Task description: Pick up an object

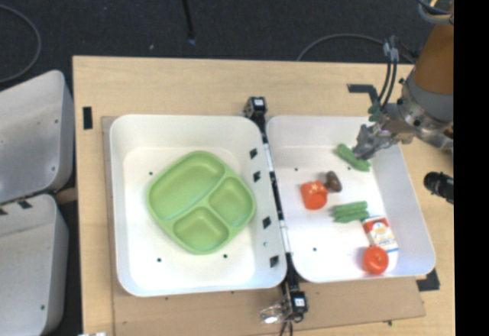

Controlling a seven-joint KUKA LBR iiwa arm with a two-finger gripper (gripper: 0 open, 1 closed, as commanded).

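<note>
The arm enters from the right edge of the camera view, orange band (437, 59) uppermost and grey wrist (425, 104) below it. The gripper (370, 141) sits at the arm's lower-left end, angled down and to the left. Cables (391, 71) run along the wrist.

Green divided plate (201, 201), left bin (122, 174)
</note>
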